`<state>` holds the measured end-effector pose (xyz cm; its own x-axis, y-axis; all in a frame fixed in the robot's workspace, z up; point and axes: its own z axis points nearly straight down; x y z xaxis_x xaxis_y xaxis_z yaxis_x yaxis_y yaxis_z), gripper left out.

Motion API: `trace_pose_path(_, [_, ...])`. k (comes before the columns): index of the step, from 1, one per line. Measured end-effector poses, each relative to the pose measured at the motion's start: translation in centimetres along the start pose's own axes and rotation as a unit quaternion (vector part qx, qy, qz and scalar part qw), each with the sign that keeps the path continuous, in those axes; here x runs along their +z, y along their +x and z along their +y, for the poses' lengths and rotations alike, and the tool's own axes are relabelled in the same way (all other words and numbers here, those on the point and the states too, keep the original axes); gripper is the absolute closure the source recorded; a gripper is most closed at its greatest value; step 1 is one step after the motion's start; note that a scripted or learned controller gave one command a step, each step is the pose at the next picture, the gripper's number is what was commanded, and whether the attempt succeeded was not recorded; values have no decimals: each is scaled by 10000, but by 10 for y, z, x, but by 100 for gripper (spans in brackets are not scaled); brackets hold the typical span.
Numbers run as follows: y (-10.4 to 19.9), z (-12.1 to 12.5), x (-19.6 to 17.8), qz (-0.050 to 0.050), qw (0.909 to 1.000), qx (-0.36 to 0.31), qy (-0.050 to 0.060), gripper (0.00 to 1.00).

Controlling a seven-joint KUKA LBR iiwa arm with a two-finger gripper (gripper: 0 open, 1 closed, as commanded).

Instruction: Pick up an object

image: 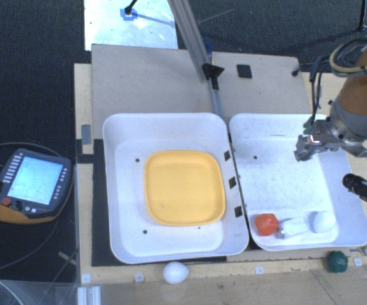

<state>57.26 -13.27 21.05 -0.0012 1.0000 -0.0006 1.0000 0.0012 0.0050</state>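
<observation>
A yellow square plate (185, 187) lies in the left bin (123, 145). Along the front wall of the right bin (278, 170) sit a red-orange ball (265, 223), a small white and grey piece (291, 228) and a white egg-shaped object (322, 221). My gripper (308, 147) hangs over the right bin's back right part, well behind those three objects. Nothing shows beneath it but bare bin floor. Its tip is small and dark, so I cannot make out its state.
A white egg (175, 272) and a dark green ball (336, 261) lie on the bench in front of the bins. A teach pendant (29, 184) rests at far left. A grey pole (193, 30) slants in behind the bins. Black cables (336, 59) loop near the arm.
</observation>
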Motion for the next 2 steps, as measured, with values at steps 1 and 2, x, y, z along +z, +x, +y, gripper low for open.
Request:
trace_pose_path(1, [0, 1, -51, -1, 10000, 3, -2, 100])
trace_pose_path(2, [49, 14, -57, 7, 10000, -18, 18, 100])
